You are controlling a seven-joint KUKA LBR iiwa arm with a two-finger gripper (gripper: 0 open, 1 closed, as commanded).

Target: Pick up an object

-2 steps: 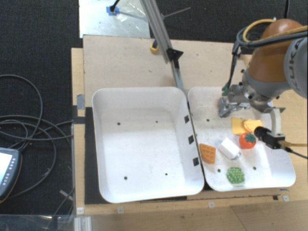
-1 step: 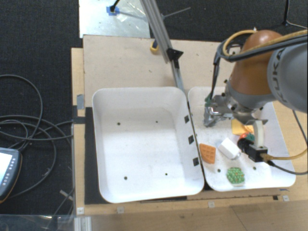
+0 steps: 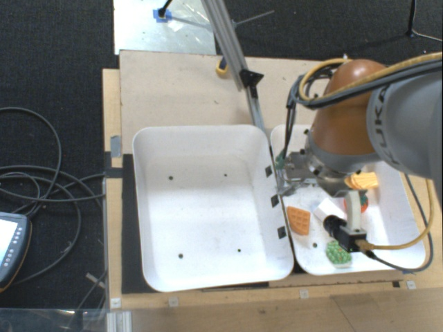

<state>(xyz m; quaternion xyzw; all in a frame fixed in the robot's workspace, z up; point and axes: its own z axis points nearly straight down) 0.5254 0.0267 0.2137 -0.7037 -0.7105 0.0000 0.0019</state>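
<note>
the arm (image 3: 398, 120) reaches in from the right and hangs low over the right bin (image 3: 410, 256), probably because that is where all the loose things lie; its bulky orange-brown wrist covers the bin's middle. the tool (image 3: 293, 176) sits beneath the wrist, close to the bin's left wall, and i cannot tell how far open it is or whether it has hold of anything. just in front of it lies an orange waffle-patterned piece (image 3: 299, 220), the nearest candidate for picking. a green piece (image 3: 338, 254) lies near the front rim, and a yellow-orange piece (image 3: 364, 180) pokes out beside the wrist. the left bin (image 3: 201, 138) shows bare white floor with a few dark specks. both bins rest on the bench (image 3: 173, 88)
</note>
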